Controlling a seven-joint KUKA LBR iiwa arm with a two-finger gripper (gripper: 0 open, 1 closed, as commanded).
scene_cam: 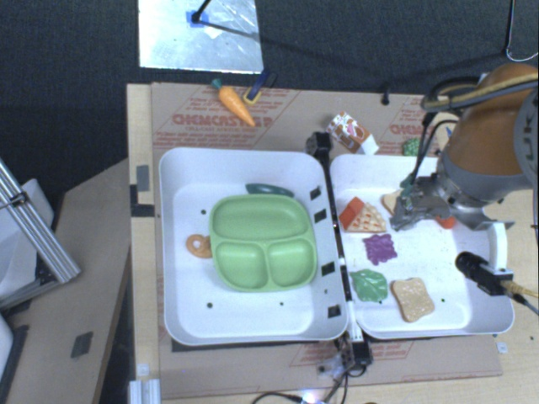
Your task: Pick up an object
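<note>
A slice of toast (413, 299) lies near the front of the right bin (484, 314), beside a green leaf (369, 285). Behind them the gripper (410, 213) hovers by the pizza slice (362, 217). Left, a green tray (259, 241) fills the left bin (181, 310). A carrot (235, 104) rests on the cardboard (286, 116) beyond.

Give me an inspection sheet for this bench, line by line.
Surface: two white bins, left bin and right bin, on a cardboard sheet.
Job's things: pizza slice, purple grapes, green leaf, toast in right bin; green tray, pretzel in left.
Clutter: carrot, small carton behind bins.
End effector: low over right bin, finger state unclear.
Cables: black cable on arm.
Surroundings: foil sheet.
</note>
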